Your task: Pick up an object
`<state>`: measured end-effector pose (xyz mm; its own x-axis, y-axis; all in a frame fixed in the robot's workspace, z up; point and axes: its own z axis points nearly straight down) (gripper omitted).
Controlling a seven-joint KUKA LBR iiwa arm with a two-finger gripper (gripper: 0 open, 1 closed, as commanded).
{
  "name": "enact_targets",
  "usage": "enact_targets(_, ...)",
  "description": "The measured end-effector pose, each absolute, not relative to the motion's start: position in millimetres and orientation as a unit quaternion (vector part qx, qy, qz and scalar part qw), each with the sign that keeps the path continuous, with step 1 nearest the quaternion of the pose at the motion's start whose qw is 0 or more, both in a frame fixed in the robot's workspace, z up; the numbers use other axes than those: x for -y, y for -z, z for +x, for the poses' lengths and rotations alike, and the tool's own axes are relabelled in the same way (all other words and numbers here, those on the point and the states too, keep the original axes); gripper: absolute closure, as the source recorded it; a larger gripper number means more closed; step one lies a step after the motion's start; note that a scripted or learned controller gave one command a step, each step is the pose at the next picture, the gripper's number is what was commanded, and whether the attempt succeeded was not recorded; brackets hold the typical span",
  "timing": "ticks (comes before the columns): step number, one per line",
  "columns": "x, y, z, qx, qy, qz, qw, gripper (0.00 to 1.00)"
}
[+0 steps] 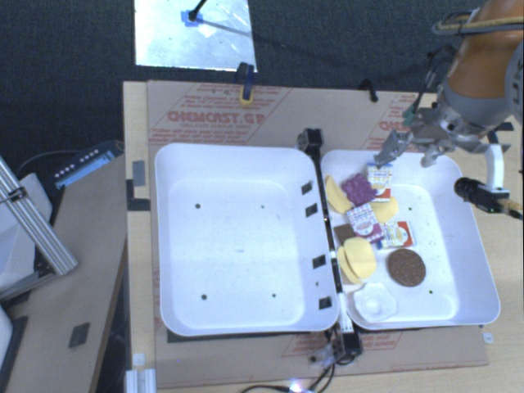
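Observation:
The right bin (458, 244) holds a pile of small objects along its left side. Among them are a small white and blue box (379, 175), a purple piece (358, 189), a yellow wedge (334, 193), a patterned white packet (361, 218), a red and white box (398, 234), a pale yellow lump (359, 259), a brown disc (405, 267) and a white round lid (374, 305). My gripper (391, 149) hangs over the bin's back edge, just above and right of the white and blue box. I see nothing clearly held in it.
The left bin (237, 236) lies beside the right one, with a black clipped divider (321, 219) between them. The grey and orange arm (483, 56) fills the upper right. A black fitting (479, 193) juts over the right bin's right rim.

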<state>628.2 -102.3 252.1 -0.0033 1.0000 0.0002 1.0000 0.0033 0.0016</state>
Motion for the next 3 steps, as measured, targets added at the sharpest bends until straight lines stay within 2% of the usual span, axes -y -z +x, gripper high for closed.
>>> enact_targets(1, 102, -263, 629.1, -0.709, -0.002, 0.705, 0.002, 1.0)
enact_targets(2, 30, -277, 643.1, -0.711, -0.0024, 0.703, 0.0, 1.0)
enact_targets(3, -35, -294, 632.1, -0.711, -0.0022, 0.703, 0.0, 1.0)
